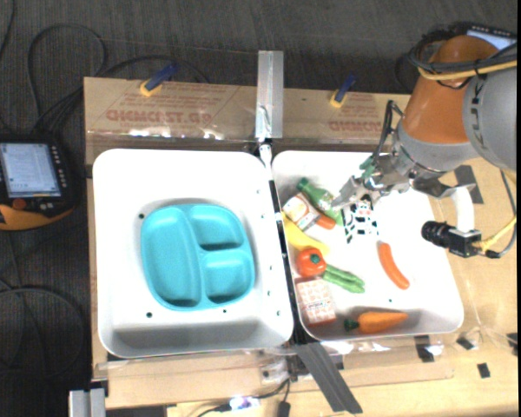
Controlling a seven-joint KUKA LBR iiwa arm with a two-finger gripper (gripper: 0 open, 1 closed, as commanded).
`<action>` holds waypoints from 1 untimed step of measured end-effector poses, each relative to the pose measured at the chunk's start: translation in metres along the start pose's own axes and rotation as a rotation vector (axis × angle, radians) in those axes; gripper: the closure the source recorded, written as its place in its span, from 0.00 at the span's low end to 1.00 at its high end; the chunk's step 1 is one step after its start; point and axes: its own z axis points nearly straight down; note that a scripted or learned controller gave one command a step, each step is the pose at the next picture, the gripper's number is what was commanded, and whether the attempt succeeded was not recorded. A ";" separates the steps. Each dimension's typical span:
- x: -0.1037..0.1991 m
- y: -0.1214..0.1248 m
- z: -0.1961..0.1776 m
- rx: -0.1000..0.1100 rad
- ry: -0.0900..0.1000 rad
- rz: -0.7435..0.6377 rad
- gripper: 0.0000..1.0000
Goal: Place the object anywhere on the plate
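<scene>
The blue plate (195, 254), split into three compartments, lies in the left bin (113, 320) with nothing on it. My gripper (354, 191) hangs over the upper middle of the right bin (434, 285). Just below it lies a black-and-white spotted toy (360, 221), and a green vegetable (313, 190) lies to its left. Nothing can be seen held in the gripper.
The right bin also holds a small orange-and-white pack (298, 208), a yellow banana (293, 234), a tomato (310, 261), a green pod (344, 277), a red sausage (393, 265), a carrot (382, 321) and a checked cracker (315, 300). A teach pendant (24, 176) sits far left.
</scene>
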 end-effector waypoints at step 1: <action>0.000 0.000 0.000 0.000 0.000 0.000 0.00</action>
